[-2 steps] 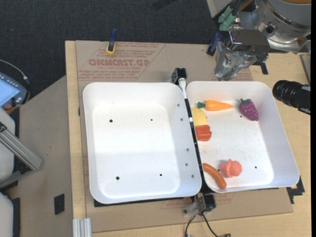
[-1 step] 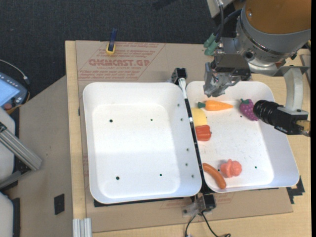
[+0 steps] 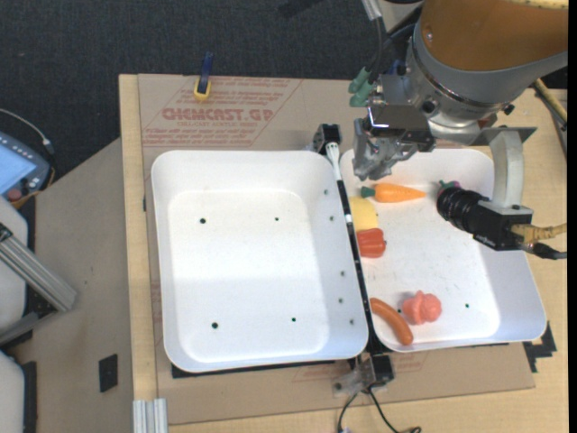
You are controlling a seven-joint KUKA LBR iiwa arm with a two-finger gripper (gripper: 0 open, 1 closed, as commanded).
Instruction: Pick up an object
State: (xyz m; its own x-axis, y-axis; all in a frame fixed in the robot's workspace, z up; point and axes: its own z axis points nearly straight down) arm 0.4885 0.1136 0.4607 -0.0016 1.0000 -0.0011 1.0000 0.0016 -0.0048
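Hand (image 3: 371,168) hangs just above the carrot (image 3: 397,193); its grip state unclear

The light is bright and even — it seems to come from above. The two white bins (image 3: 243,251) shine almost pure white, with a soft grey shade along the left bin's near wall. The arm (image 3: 487,34) is big, close and a bit blurry. The dark floor at the top looks grainy — small things stay sharp.
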